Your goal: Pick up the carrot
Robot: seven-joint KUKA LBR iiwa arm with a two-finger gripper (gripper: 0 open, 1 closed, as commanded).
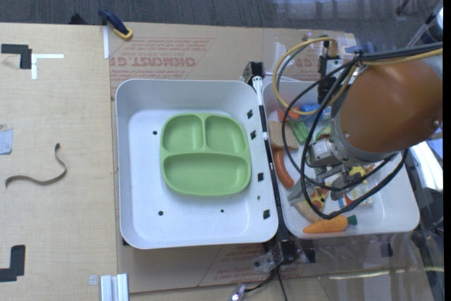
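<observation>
Camera view from above the bench: two shallow white bins sit side by side on a cardboard sheet, the KUKA arm reaching in from the right over the right bin [402, 218]. The left bin [134, 215] holds a green divided plate [206, 155], its three compartments bare, lying flat near the bin's centre. The arm's orange band [394, 106] bulks large over the right bin and hides much of what lies beneath it. Below the band, the gripper [337, 183] hangs amid loops of black and yellow cable, low over a clutter of small toy items; whether its jaws stand wide or narrow cannot be told, since cables and wrist hardware cover them.

The carrot [326, 225], orange with a green tip at its right end, lies near the front edge of the right bin, roughly level and pointing left, just below and apart from the gripper. A reddish sausage-like piece [282, 169] lies beside the bin's left wall, and what may be a green toy [301, 130] shows behind it, partly hidden. On the wooden bench to the left, a thin curled strip [39, 176] lies well apart from both bins.
</observation>
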